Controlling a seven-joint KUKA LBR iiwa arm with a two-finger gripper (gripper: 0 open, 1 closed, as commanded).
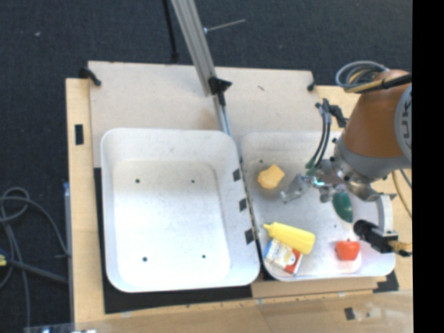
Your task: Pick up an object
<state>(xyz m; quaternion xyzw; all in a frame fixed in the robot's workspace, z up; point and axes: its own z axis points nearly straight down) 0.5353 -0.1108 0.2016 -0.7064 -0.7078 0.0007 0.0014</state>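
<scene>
- Nearest the camera, at the front edge of the right bin, lies a small flat packet printed in red, white and blue. It looks like thin card or foil, light, probably crushable, and lying flat it offers little to pinch.
- Yellow corn cob rests on the back edge of that packet, touching it, its long axis slanting down to the right. It reads as a plastic toy: light, stiff, maybe a little slick. Closing across its narrow width at mid-length seems the safest hold.
- Behind the corn cob, well apart from it, sits a pale yellow lump, rounded and blocky. It may be foam or soft plastic, so it should give slightly; a grasp straight across its middle ought to work.
- Right of that lump hangs the pincer, low over the bin floor; its metal fingers seem slightly apart with nothing between them, though the view is small.
- Further right of the corn cob, a dark green object lies partly under the arm; its shape is unclear.
- Red-orange piece sits right of the corn cob near the bin's front corner: small, squat, probably light and rigid.
- Left bin stands just beside the right bin on the tabletop.
</scene>
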